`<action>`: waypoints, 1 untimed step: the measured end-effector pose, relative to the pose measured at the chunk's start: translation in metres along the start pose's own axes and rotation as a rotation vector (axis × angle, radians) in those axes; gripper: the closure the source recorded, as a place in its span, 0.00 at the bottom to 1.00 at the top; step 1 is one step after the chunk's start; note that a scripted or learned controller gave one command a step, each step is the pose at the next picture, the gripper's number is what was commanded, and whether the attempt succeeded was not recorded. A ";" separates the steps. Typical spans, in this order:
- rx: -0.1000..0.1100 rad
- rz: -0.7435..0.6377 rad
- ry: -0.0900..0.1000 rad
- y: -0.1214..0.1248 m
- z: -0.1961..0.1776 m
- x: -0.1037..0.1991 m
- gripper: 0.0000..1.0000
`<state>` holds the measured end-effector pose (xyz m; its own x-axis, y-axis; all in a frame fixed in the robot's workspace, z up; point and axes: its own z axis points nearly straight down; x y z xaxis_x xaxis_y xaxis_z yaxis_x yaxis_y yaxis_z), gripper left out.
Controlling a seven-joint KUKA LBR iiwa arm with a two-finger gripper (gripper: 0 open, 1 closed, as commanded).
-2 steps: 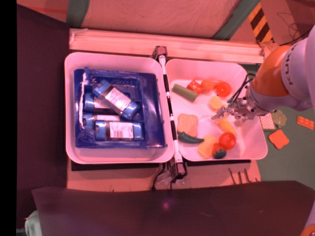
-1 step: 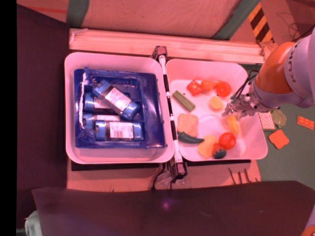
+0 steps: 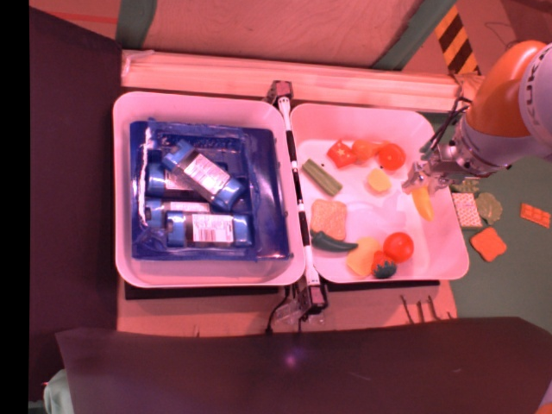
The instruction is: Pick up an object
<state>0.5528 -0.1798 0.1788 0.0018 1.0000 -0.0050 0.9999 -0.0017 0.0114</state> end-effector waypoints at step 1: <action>0.000 0.001 0.000 0.011 -0.052 -0.006 1.00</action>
